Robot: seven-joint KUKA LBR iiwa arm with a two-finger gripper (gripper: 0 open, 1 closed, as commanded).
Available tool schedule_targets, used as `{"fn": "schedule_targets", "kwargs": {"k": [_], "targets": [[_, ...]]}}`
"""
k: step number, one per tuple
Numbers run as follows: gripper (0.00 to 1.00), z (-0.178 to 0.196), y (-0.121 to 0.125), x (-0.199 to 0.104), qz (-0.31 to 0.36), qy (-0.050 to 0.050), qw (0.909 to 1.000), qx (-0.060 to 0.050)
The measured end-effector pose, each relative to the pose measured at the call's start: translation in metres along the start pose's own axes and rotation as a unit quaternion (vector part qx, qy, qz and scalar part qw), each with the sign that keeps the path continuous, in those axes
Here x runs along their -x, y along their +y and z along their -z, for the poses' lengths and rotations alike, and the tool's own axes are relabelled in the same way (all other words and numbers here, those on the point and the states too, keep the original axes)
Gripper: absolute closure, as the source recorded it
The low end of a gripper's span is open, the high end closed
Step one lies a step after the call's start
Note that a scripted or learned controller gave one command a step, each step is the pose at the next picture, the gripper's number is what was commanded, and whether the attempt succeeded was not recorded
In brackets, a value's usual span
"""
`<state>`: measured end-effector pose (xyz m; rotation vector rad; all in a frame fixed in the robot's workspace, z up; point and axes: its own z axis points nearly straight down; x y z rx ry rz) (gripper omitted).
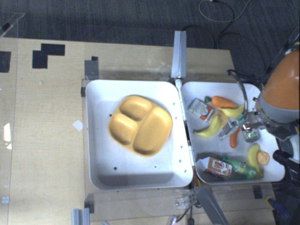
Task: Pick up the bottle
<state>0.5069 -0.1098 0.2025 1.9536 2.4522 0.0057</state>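
The bottle (243, 168) is green and lies on its side along the front wall of the right bin (276, 175). One end of it rests against a brown and white packet (218, 167). My gripper (228, 130) hangs low over the middle of the same bin, above the bottle and a little to its left, among bananas and a small red piece. Nothing of the bottle is in it. The arm, with its orange band (286, 81), reaches in from the right.
The right bin also holds two bananas (211, 128), a carrot (222, 101), a small carton (199, 108), a small tin (251, 135) and a yellow fruit (255, 154). A large yellow bread-shaped toy (140, 124) sits in the left bin (101, 172).
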Motion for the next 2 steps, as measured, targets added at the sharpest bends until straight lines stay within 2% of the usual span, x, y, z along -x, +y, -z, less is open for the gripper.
{"fn": "schedule_targets", "kwargs": {"k": [1,2], "targets": [[0.00,0.051,-0.016,-0.012,-0.003,0.000,1.0000,0.000],[0.00,-0.084,-0.023,0.011,0.022,0.001,0.9998,-0.002]]}}
